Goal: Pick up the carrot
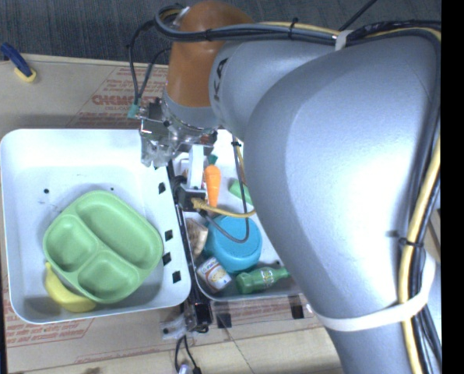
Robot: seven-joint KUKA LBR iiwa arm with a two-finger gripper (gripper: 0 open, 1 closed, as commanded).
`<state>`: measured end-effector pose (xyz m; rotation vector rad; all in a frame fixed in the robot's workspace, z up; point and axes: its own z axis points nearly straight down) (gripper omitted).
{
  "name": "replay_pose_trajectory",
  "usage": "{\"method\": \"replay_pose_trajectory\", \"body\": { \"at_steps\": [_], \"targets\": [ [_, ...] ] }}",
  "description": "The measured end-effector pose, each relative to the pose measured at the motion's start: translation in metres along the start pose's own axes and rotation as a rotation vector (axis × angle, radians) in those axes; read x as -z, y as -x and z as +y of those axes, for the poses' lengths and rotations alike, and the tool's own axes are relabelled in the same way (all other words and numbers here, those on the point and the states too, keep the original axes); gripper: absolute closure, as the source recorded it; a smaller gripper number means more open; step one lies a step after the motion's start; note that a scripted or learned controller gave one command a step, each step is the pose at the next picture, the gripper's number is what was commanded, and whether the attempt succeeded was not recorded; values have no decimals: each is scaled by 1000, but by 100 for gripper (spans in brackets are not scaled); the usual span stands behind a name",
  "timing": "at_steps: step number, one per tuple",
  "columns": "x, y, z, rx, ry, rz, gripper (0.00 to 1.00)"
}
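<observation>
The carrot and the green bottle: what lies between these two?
In the camera view, a blue bowl lies between the carrot and the green bottle.

On my screen I see the left bin point(29, 150). It is white, and a green plate point(102, 244) with three parts sits in its near half. The plate rests on a yellow thing point(65, 293) that peeks out under its near left edge. In the right bin point(275, 252) I see a blue bowl point(238, 244). A green bottle point(261, 279) lies on its side just in front of the bowl. A small round can point(214, 273) is just left of the bottle. A pale green thing point(240, 189) lies farther back. On the brown counter point(84, 92), at the far left, lies a small blue and yellow thing point(18, 62).
</observation>
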<state>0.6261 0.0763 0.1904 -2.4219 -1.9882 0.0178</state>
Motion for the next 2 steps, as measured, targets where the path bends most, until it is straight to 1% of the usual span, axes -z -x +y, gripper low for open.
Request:
{"method": "replay_pose_trajectory", "body": {
  "at_steps": [1,2],
  "targets": [
    [41,-133,-28,-130,5,1,100],
    [70,-38,-47,-180,6,0,100]
  ]
}}
